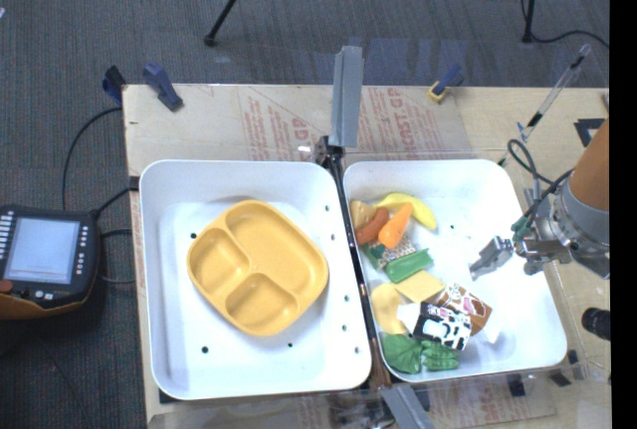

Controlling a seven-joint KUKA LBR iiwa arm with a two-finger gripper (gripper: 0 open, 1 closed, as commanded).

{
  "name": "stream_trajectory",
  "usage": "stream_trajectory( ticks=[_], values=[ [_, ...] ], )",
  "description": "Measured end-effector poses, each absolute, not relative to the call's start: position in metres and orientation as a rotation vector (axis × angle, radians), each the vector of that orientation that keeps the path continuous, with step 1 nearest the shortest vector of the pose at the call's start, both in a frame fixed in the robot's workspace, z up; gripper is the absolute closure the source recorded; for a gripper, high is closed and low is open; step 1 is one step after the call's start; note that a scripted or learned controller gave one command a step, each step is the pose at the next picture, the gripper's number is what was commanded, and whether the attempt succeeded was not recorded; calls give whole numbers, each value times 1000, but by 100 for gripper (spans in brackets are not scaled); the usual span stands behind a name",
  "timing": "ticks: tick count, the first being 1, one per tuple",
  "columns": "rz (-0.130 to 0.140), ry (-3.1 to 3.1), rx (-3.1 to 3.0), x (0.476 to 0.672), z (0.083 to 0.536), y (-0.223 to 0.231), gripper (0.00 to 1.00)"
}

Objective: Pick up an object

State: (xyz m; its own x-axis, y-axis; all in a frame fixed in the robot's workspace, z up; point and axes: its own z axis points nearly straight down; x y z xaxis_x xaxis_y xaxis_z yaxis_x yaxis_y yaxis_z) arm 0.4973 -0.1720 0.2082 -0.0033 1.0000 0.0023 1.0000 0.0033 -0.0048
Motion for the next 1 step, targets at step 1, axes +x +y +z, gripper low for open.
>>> stream_trajectory(
  ticks=[1],
  values=[
    [-2,-2311,-2130,503,88,-140,0]
  ],
)
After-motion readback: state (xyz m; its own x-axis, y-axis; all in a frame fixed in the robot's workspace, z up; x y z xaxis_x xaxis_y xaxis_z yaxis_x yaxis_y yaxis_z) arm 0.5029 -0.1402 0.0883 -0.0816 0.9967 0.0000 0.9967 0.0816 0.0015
